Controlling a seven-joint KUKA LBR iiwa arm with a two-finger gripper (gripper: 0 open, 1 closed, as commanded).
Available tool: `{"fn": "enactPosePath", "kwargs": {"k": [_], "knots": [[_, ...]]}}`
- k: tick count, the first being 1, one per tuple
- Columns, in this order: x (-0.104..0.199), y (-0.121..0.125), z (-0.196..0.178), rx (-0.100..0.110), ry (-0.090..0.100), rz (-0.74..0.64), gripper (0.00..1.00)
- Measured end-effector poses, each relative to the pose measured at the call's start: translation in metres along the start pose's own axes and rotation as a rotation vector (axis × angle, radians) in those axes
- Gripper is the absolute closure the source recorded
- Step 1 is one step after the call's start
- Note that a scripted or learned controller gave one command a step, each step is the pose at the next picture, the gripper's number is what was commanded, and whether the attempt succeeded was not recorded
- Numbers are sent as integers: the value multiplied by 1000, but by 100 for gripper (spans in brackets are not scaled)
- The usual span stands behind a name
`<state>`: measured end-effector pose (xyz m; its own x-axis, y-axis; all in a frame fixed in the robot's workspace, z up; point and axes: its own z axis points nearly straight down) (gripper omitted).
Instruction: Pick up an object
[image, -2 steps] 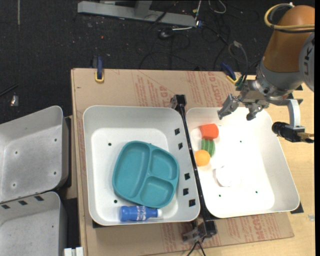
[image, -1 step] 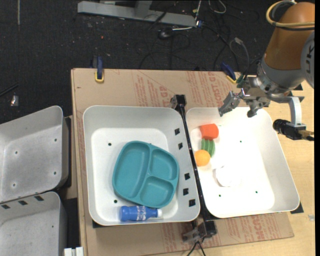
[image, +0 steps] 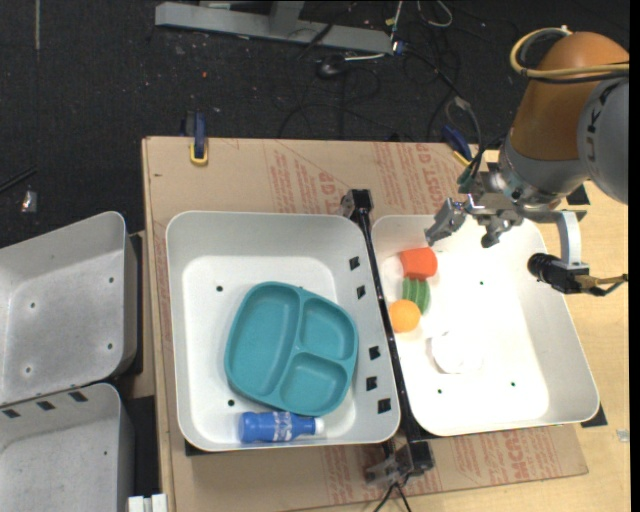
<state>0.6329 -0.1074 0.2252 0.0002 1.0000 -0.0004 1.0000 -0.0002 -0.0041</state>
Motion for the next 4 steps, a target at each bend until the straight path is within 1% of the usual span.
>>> {"fn": "enactPosePath", "kwargs": {"k": [1, 2, 3, 4], "knots": [[4, -6, 63, 3, 1, 0, 0], [0, -16, 114, 2, 1, 1, 0], [0, -13, 100, -6, 0, 2, 100], [5, -21, 46, -10, -1, -2, 100]]}}
